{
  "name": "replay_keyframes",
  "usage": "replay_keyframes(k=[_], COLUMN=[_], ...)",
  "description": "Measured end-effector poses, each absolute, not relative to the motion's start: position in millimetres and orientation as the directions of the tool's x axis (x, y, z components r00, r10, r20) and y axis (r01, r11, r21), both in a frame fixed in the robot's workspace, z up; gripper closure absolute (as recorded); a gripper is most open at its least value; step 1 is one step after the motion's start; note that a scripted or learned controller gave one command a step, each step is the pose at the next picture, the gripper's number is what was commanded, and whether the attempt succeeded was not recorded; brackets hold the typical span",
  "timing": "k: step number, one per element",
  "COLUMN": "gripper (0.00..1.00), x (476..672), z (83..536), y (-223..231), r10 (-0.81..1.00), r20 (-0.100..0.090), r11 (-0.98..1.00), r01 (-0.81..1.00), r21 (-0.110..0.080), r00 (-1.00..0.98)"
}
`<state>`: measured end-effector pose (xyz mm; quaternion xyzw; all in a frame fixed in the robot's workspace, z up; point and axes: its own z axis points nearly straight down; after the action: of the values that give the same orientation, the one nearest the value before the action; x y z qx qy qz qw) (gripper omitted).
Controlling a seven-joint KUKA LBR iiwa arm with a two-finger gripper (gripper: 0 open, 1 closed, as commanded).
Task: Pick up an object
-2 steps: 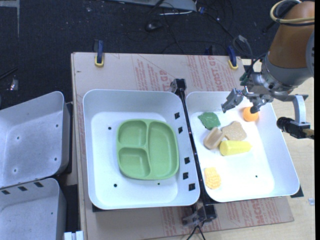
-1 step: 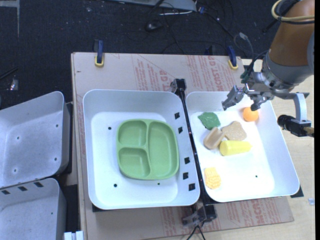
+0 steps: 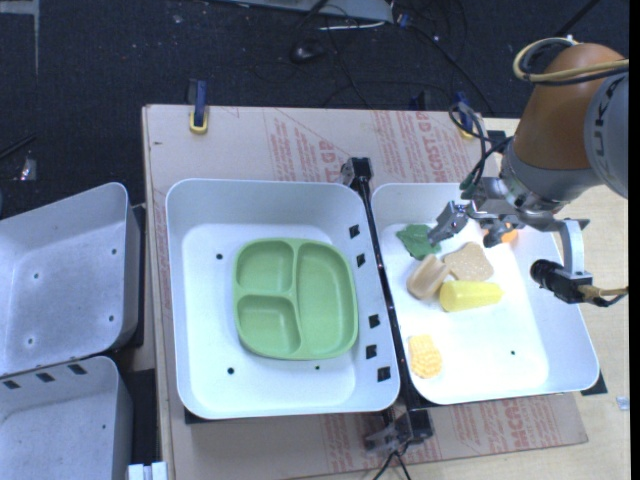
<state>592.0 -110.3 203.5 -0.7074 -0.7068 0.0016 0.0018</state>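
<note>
Grey KUKA arm (image 3: 600,138) bore broad orange band above wrist; pale cable looped over band; black lettering on grey casing; dark metal two-finger claw (image 3: 470,223) trailed thin wires.

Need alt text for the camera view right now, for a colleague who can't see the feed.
The gripper hangs over the back of the right bin, above a green piece, a tan block, a beige piece, a yellow block and a corn cob. The left bin holds a green divided plate.
</note>
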Motion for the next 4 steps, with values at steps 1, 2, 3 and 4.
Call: replay_keyframes(k=[1,2,3,4], gripper=[0.0,0.0,1.0,1.0], x=[595.7,595.6,596.4,601.8], z=[146.4,94.1,106.7,169.3], y=[-101.1,-100.6,-100.6,-103.7], r10=[1.0,1.0,1.0,1.0], r20=[0.0,0.0,0.0,-0.001], r11=[0.002,0.0,-0.001,0.002], r01=[1.0,1.0,1.0,1.0], r21=[-0.004,-0.001,0.002,0.006], r00=[-0.002,0.0,0.001,-0.002])
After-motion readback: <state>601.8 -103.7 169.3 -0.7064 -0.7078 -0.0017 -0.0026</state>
